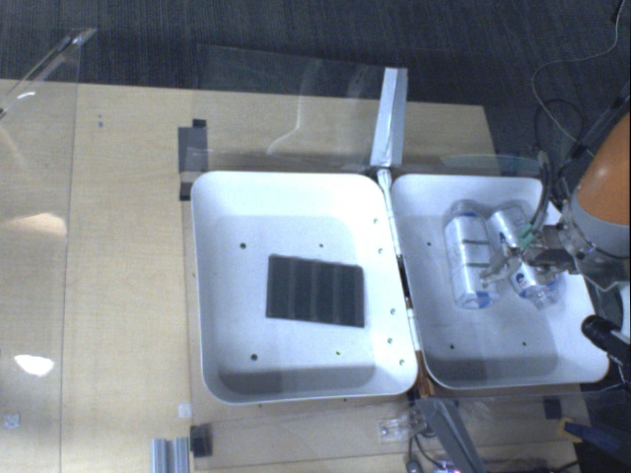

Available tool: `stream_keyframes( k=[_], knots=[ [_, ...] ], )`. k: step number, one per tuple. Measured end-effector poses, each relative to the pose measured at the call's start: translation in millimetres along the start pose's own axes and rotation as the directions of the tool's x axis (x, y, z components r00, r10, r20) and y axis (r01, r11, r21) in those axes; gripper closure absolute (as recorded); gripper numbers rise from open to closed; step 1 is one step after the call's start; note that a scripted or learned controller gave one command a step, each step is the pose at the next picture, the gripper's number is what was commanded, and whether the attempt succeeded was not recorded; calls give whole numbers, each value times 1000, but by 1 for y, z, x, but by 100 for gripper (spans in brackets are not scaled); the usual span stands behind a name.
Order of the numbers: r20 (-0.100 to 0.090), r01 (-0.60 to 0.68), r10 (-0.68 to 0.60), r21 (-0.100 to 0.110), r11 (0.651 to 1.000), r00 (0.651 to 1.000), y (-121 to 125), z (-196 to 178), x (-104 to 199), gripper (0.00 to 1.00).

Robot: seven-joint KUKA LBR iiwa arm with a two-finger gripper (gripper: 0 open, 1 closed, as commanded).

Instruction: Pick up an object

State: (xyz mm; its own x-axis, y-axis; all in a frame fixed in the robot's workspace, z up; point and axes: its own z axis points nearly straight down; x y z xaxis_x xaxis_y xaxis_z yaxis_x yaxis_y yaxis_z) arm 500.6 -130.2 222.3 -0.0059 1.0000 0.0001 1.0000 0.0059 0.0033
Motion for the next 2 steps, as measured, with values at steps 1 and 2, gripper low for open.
stream_keyframes(
  k=[1,2],
  knots=[
    [0,147,-147,1,989,989,47,110,-4,0],
    [-2,142,-142,-1,990,990,112,133,-22,0]
  ],
)
